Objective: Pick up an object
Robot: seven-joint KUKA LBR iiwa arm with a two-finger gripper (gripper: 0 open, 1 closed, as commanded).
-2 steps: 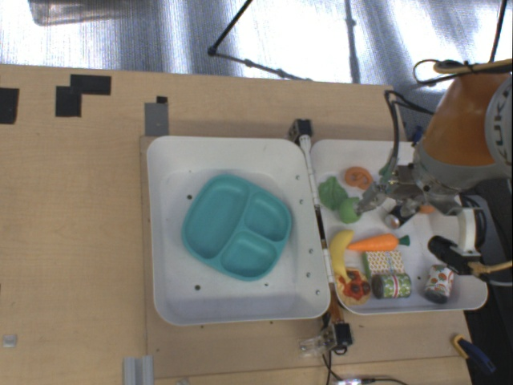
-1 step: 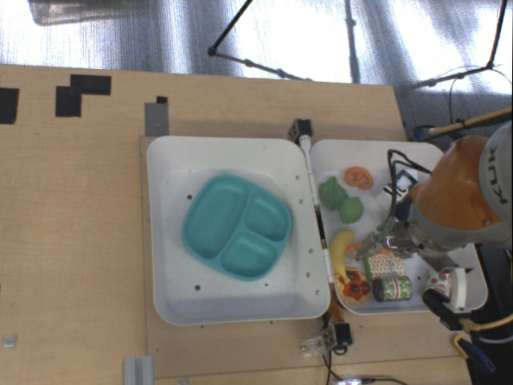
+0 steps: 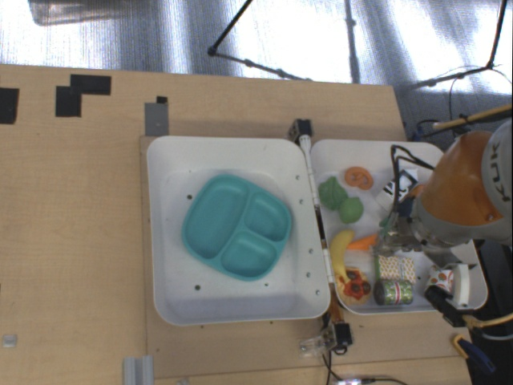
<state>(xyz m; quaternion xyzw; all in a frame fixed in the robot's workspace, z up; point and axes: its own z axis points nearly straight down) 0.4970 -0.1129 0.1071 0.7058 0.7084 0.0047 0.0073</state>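
Tool [image 3: 394,237]: lowered into right bin [image 3: 473,295], over the checkered packet [image 3: 395,265]; open or closed state cannot be told.
Objects: banana [image 3: 340,249], green toys [image 3: 341,200], orange slice [image 3: 358,177], can [image 3: 393,293]; all in right bin.
Left bin [image 3: 164,215]: holds teal divided plate [image 3: 237,226].
Counter [image 3: 72,239]: carries both bins.

A robotics lab: plywood bench [image 3: 72,215], twin white bins [image 3: 160,239], tripod legs [image 3: 240,10] on the floor.

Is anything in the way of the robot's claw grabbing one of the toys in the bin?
Nothing visible blocks it. The gripper hangs right over the right bin, with the orange carrot, banana and a checkered packet close beside and below it.
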